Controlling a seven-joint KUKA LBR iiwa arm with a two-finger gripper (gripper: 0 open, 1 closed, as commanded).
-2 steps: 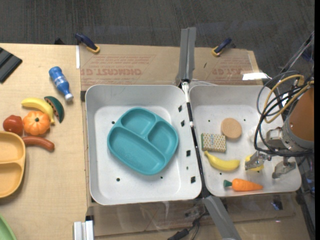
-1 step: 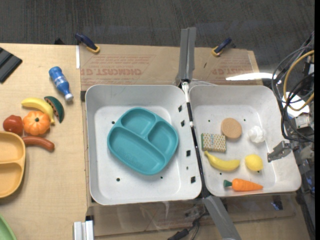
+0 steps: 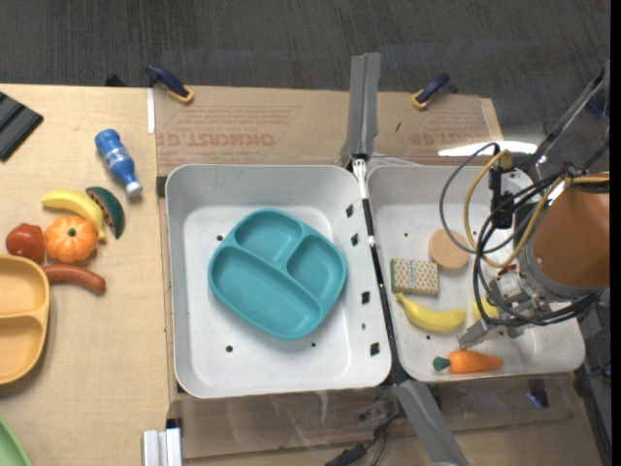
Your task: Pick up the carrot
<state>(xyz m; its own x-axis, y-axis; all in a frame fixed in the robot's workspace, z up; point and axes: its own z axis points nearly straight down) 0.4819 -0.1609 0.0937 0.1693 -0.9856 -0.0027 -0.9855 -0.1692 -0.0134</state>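
We hover our end effector [image 3: 482,333], grip state unclear, just above the carrot [image 3: 473,361]: light, stiff, slick, best pinched mid-body

The arm [image 3: 572,246] shows an orange band, grey metal wrist and looping black cables.

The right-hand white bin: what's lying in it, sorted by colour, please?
Yellow: 1, the curved yellow toy banana
Orange: 1, the small orange carrot with a green tip
Tan: 1, the round tan disc
Speckled beige: 1, the rectangular cracker-like block
Total: 4
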